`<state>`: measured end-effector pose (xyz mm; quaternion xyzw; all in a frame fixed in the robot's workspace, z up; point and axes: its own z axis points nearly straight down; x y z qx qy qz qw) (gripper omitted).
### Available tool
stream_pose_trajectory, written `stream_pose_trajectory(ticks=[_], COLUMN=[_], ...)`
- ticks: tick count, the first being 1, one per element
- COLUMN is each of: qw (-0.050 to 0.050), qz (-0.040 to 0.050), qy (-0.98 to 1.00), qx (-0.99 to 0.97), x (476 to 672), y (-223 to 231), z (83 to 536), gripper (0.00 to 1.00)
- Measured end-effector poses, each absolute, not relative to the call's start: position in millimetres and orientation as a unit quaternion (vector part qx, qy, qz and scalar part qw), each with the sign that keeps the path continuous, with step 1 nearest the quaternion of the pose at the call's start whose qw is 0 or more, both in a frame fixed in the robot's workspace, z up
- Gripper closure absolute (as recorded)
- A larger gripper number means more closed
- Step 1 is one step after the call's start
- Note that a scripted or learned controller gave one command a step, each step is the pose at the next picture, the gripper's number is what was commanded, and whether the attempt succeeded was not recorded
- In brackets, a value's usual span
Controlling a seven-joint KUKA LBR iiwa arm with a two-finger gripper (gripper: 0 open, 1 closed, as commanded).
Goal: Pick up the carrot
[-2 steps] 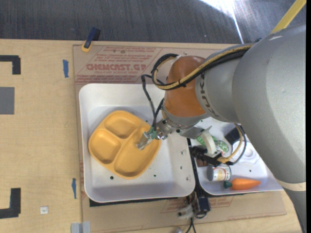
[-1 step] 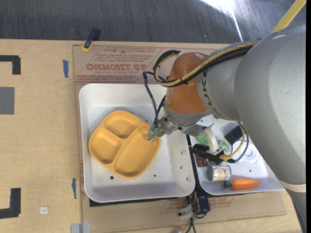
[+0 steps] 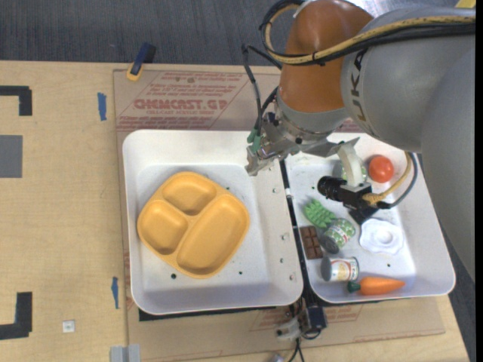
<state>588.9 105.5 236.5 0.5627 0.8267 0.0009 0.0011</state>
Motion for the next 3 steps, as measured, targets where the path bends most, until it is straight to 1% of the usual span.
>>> stream_pose_trajectory(ticks=[1, 2, 3], qw=[-0.002, 0.000, 0.005], qz=[-0.0011, 0.0004, 0.0083], qy=[0.752, 0.689, 0.707], qx=[0.659, 0.724, 0.707], x=[581.8, 588.5, 550.3], y=[165.0, 137.4, 200.8], z=[159.5, 246.0, 110.7], gripper=[1.00, 1.00, 1.00])
